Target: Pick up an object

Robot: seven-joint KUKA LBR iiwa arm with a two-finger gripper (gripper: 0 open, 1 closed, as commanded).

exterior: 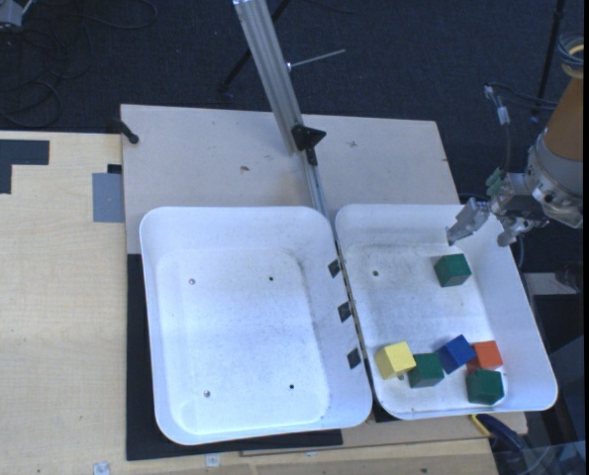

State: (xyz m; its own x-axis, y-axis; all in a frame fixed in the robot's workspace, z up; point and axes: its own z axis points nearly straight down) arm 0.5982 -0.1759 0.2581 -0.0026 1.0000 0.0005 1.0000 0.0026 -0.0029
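My gripper (488, 224) hangs over the far right edge of the right bin (403, 228), fingers spread open with nothing between them. A green cube (452, 269) lies just below and to the left of it, apart from the fingers. Near the bin's front edge sits a cluster: a yellow cube (394, 359), a dark green cube (426, 369), a blue cube (456, 351), an orange cube (487, 353) and another green cube (484, 386).
The left bin (175, 265) stands beside the right one, joined by black clips (343, 311). A slanted aluminium post (274, 77) rises behind the bins. Wooden bench surface lies to the left.
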